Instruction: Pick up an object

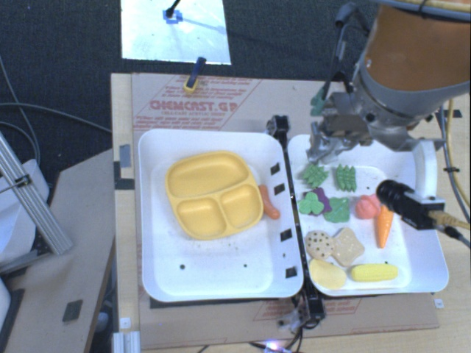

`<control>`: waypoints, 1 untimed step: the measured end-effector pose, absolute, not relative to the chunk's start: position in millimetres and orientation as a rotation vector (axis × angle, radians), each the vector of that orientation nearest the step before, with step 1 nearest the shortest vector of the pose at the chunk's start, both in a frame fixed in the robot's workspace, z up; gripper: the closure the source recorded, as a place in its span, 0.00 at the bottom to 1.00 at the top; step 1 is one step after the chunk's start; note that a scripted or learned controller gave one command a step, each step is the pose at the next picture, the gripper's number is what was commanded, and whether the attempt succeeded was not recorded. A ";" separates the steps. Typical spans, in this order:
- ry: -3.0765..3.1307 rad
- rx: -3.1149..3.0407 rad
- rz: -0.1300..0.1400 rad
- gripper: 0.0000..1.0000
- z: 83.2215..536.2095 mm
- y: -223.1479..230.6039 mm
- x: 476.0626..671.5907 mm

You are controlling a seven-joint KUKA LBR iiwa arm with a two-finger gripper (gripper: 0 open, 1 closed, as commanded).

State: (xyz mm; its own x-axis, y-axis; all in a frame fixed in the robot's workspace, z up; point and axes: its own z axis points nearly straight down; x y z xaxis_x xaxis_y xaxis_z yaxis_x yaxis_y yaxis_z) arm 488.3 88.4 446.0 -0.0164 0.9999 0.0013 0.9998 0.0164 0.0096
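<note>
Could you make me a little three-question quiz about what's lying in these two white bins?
1. True or false: the yellow divided plate lies in the left bin.
2. Which toy lies beside that plate? A) hot dog B) spoon C) cup
3. Fill in: the gripper hangs over the ____ bin.

Key: 1 true; 2 A; 3 right.
</note>
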 end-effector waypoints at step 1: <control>2.236 2.201 0.010 0.00 445.4 88.5 488.3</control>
State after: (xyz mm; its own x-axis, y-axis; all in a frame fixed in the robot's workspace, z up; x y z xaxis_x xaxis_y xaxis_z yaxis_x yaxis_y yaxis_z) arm 488.3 88.5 445.4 -0.0158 0.9999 0.0013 0.9998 0.0158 0.0079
